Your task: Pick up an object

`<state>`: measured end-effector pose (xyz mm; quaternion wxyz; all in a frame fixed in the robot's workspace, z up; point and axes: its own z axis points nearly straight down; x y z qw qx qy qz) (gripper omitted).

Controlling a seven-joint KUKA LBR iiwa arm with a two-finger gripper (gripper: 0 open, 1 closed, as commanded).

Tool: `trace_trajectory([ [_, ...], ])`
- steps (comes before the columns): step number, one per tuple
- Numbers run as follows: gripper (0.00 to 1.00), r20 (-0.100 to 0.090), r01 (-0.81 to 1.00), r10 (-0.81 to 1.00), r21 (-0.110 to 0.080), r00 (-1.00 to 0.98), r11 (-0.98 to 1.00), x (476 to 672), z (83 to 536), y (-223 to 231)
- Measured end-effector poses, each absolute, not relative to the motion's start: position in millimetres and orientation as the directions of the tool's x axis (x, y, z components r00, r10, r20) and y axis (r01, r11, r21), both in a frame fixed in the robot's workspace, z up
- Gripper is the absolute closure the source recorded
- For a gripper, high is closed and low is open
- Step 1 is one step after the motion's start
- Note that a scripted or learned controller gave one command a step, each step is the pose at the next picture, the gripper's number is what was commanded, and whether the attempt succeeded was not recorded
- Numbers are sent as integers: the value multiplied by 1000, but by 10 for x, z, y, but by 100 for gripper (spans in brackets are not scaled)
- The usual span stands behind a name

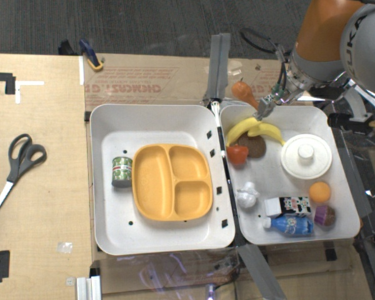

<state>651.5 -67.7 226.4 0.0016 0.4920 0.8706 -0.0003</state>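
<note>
The right bin [347,186] holds a yellow banana [256,130], a red tomato-like fruit [237,154], a brown round piece [257,146] and a white lidded bowl [306,156]. An orange ball [319,192], a purple cup [324,215], a blue bottle [290,225], a black-and-white carton [290,205] and a white crumpled item [247,195] lie nearer the front. My gripper [263,109] hangs at the bin's back left, just above the banana's far end. An orange carrot-like item [242,91] lies at the back rim, left of the gripper.
The left bin [103,217] holds a yellow divided plate [173,182] and a small green can [121,171] beside it. Scissors [19,161] lie on the bench at far left. The grey and orange arm [328,36] fills the upper right.
</note>
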Motion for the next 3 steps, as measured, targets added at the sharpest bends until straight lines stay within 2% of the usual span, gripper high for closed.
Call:
trace_trajectory([
  [1,100,-3,919,919,0,-395,395,6594,2956,-585],
  [2,100,-7,917,917,-1,-398,398,6601,3042,-584],
  [3,100,-3,901,901,0,-434,434,6564,3355,-157],
])
